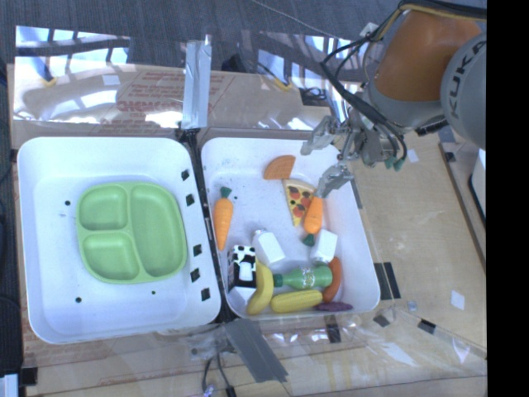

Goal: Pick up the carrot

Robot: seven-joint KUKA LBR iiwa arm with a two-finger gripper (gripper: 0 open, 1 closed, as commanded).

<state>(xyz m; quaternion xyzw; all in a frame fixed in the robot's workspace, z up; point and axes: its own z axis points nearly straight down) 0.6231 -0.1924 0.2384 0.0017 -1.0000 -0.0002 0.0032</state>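
The two-finger gripper (324, 162) hangs spread over the far rim of the right bin (364, 246), its metal fingers apart and nothing between them. Just below its lower fingertip lies a carrot (313, 217), short, smooth and tapered, its green tuft pointing away from the hand; it rests against a flat pizza slice (297, 198) and touches a small white bottle (325, 245). A second carrot (223, 219), longer, lies well off to the gripper's far side, by the bin's dividing wall. That pairing is the likely trouble: a descent on the near carrot could pinch the pizza slice with it, or the glossy, rounded plastic could squirt from the fingers and roll into the clutter beyond, where bananas (281, 294) and a green bottle (302, 278) crowd the corner. An orange wedge (279, 167) sits beside the hand. Farthest out, a matte green divided plate (132, 231) rests in the left bin (33, 246).
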